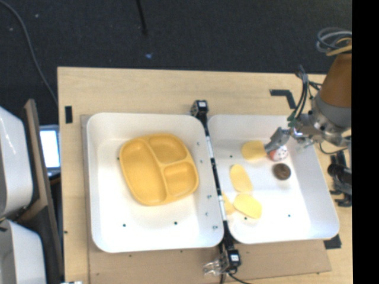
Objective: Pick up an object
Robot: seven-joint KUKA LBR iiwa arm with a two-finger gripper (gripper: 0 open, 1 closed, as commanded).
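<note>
Target, as I judge it: small white-and-red ball [279,153], glossy, round, in the right bin [314,218] toward its 1 o'clock corner; my hand [276,144] hangs just above it, touching or not I cannot tell; whether it is wide or narrow, cannot tell; step in hand: approach, nothing lifted; next calls for a straight descent and closing.

Around it: dark brown disc [282,171] at 5 o'clock; smooth yellow ovals [240,178] toward 8; left bin holds a yellow divided tray [159,168]; pale wood desk [136,90].
</note>
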